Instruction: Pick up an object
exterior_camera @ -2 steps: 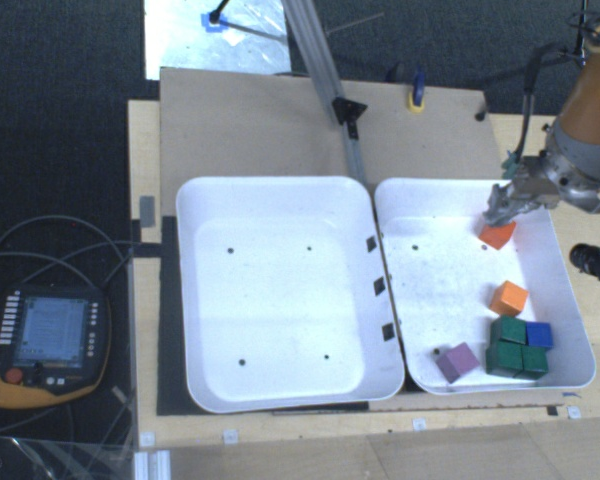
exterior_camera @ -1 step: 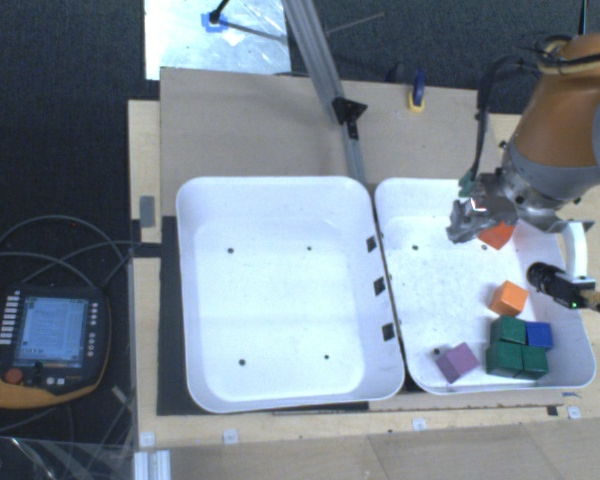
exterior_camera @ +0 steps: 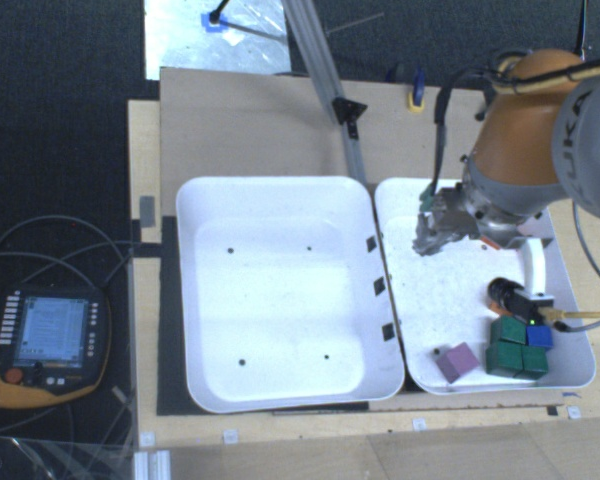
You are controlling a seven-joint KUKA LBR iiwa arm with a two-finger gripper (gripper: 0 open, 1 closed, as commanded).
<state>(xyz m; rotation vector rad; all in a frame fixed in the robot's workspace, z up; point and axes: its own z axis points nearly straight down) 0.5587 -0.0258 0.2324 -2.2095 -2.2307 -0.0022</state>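
Two bins, one arm, objects clustered in the right bin's (exterior_camera: 410,268) near corner.

You cannot tell whether the gripper (exterior_camera: 432,230) stands open or closed; it hangs over the right bin's far-left area. Purple block (exterior_camera: 457,361) lies at the near edge of the right bin; green blocks (exterior_camera: 510,353) and blue block (exterior_camera: 538,336) sit packed together in its near-right corner, all well apart from the gripper. Risk, as you may judge it: descending here closes on bare floor, and the packed blocks beside the wall could jam the descent.
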